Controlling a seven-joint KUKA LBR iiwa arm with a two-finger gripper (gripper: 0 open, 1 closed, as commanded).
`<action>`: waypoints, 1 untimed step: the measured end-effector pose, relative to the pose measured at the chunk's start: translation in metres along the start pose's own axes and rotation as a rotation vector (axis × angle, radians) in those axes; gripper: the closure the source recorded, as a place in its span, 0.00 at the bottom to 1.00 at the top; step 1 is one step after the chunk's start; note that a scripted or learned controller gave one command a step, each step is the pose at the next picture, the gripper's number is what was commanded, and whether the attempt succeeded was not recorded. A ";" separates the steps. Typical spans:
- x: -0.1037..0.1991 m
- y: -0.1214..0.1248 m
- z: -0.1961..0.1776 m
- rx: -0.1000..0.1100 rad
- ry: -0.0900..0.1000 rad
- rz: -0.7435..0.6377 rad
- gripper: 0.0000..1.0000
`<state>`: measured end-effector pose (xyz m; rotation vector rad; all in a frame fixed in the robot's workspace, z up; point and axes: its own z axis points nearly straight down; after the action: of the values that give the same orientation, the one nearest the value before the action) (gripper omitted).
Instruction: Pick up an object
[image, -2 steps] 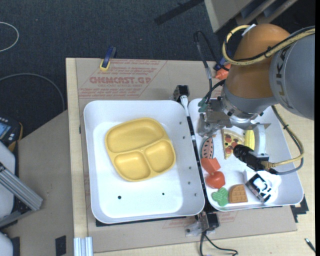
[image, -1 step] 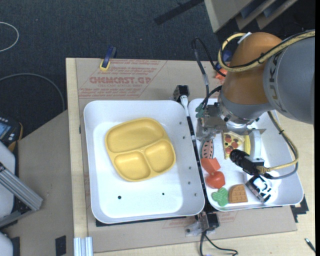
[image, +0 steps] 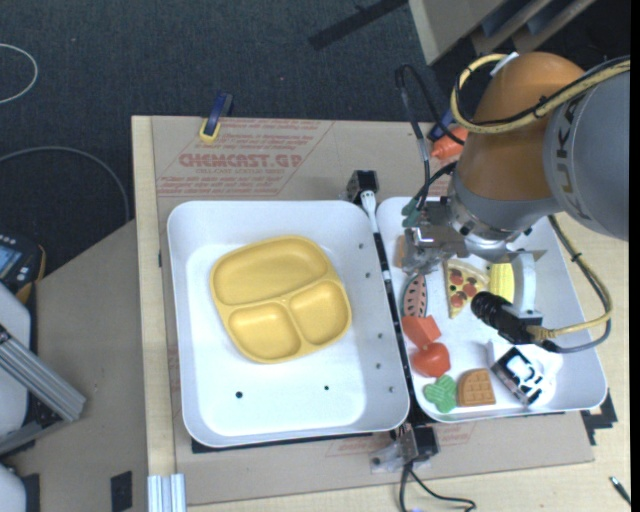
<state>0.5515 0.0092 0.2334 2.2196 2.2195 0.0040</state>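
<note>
The end effector (image: 432, 243) hangs over the right bin (image: 590, 375); its opening cannot be told. Nearest, just below it, lies the watermelon slice (image: 414, 297), long axis running near to far.

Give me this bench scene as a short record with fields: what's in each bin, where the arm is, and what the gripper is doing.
left bin: yellow three-compartment plate, lying flat
right bin: toy foods, namely a watermelon slice, pizza slice, red pieces, green piece and waffle
arm: over the right bin's upper part
gripper: low, just above the watermelon slice and pizza slice; finger state unclear
held object: none visible
</note>
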 end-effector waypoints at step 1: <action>0.015 0.002 0.006 0.005 0.001 -0.002 1.00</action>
<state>0.5530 0.0244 0.2270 2.2200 2.2246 -0.0003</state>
